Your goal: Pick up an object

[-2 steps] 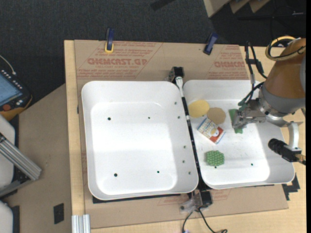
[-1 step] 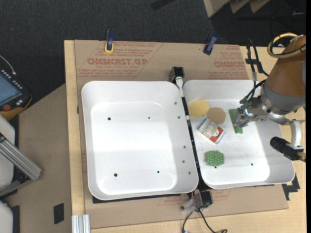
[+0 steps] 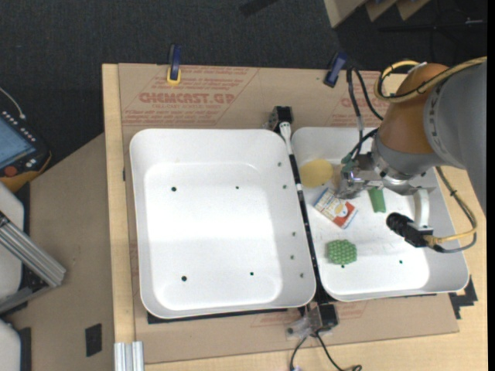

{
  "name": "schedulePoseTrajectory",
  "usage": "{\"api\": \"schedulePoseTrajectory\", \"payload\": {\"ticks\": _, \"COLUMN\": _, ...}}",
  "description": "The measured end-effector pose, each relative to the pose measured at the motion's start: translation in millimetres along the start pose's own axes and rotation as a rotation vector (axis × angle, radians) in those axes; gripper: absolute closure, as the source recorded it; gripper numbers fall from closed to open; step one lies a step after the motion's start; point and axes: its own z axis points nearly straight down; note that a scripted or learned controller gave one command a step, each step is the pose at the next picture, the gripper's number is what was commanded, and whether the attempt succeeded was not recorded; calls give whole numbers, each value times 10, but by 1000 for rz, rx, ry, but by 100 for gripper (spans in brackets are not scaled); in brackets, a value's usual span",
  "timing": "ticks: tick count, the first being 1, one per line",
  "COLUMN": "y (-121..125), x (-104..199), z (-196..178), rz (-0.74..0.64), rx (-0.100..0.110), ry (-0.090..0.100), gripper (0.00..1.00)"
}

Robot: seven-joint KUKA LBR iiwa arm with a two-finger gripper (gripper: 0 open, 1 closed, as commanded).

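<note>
Gripper (image 3: pixel 349 178) was down low in the right-hand shallow white plastic bin (image 3: pixel 433 273), parked right over the cluster of stuff near that bin's left side. Honestly couldn't tell from this angle whether it was spread or pinched, the wrist blocked too much, so no claim that it had anything.

4 candidates sat in that bin: a pale yellow round ball-like thing (image 3: pixel 315 171) just left of the gripper, a small flat white card packet with red and blue print (image 3: pixel 336 208) just below it, a green stick-shaped piece (image 3: pixel 377 199) on its right and partly tucked under the wrist, and a green knobbly round object (image 3: pixel 341 252) further toward the front, apart from the rest. The left-hand white bin (image 3: pixel 155 230) had only bare plastic showing.

My guess is the arm hung there because 3 items were bunched together, so a blind grab had decent odds. Crowding could also mean it nudges one and closes on nothing.
</note>
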Motion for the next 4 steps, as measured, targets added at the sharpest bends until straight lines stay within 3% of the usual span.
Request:
{"api": "schedulePoseTrajectory", "payload": {"ticks": 1, "y": -23, "x": -5, "z": -108, "rz": 3, "rx": 2, "ry": 2, "gripper": 100}}
{"api": "schedulePoseTrajectory", "payload": {"ticks": 2, "y": -616, "x": 370, "z": -1059, "rz": 0, "rx": 2, "ry": 6, "gripper": 100}}
{"api": "schedulePoseTrajectory", "payload": {"ticks": 3, "y": -1064, "x": -463, "z": -1361, "rz": 11, "rx": 4, "ry": 1, "gripper": 100}}
{"api": "schedulePoseTrajectory", "payload": {"ticks": 4, "y": -289, "x": 242, "z": -982, "rz": -5, "rx": 2, "ry": 4, "gripper": 100}}
